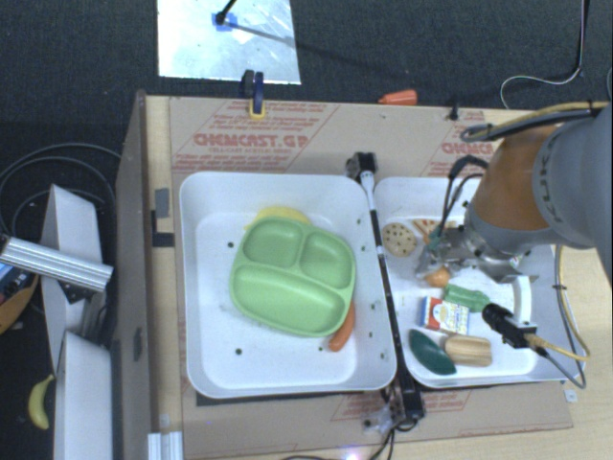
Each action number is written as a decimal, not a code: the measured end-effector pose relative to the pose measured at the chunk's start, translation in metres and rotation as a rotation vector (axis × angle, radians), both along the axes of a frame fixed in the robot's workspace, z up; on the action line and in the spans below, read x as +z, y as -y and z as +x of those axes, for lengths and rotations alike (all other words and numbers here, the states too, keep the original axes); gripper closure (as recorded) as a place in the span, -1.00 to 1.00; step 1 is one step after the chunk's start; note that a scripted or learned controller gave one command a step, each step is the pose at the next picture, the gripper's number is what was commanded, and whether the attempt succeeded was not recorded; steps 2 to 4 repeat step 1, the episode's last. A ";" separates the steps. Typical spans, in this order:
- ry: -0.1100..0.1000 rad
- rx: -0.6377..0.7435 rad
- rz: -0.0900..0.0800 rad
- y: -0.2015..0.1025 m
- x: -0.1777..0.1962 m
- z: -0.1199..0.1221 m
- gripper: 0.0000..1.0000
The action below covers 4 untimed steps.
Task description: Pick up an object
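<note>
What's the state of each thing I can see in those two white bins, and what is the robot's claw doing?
Green tray: flat, left bin, covering something yellow.
Carrot: lying at the tray's lower right edge, partly under it.
Waffle: lying flat, right bin.
Small carton: lying on its side.
Bread roll: lying beside the dark green piece.
Gripper: low in the right bin, over a small orange item.
</note>
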<state>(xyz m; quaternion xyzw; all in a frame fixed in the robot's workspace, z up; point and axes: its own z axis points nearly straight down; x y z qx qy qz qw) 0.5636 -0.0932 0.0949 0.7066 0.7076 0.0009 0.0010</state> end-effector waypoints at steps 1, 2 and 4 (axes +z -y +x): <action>0.011 0.012 0.003 -0.085 0.096 0.048 1.00; 0.011 0.012 0.003 -0.085 0.096 0.048 1.00; 0.011 0.012 0.003 -0.085 0.096 0.048 1.00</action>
